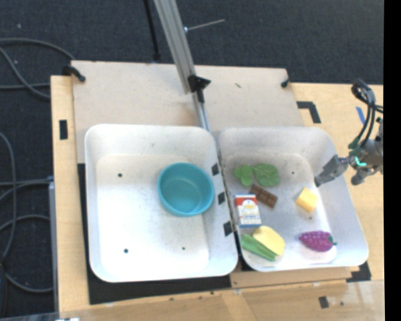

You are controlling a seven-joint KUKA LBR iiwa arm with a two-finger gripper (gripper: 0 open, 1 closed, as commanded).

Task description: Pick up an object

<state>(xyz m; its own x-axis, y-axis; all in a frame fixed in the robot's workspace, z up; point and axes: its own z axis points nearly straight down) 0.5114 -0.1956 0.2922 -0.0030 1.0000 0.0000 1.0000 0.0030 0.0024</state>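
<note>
**Overhead, two bins and a gripper at the right rim**

Largest is the bench (267, 99), a pale wooden top with a lighter board laid across its back half. On it sit two shallow white bins side by side. The left bin (120, 246) holds a blue bowl (186, 188), upright, toward its right side. The right bin (344, 226) holds the smaller things: a green leafy piece (257, 174) near the back, a brown chocolate bar (263, 196) just in front of it, a small red and white carton (248, 210) beside the dividing edge, and a yellow and green corn cob (264, 243) at the front. A purple grape bunch (317, 241) lies at the front right, and a yellow block (307, 200) sits alone toward the right wall.

Smallest in view, the gripper (334, 169) reaches over the right bin's right rim, near the yellow block but apart from it. Whether it is apart or together cannot be told.
</note>
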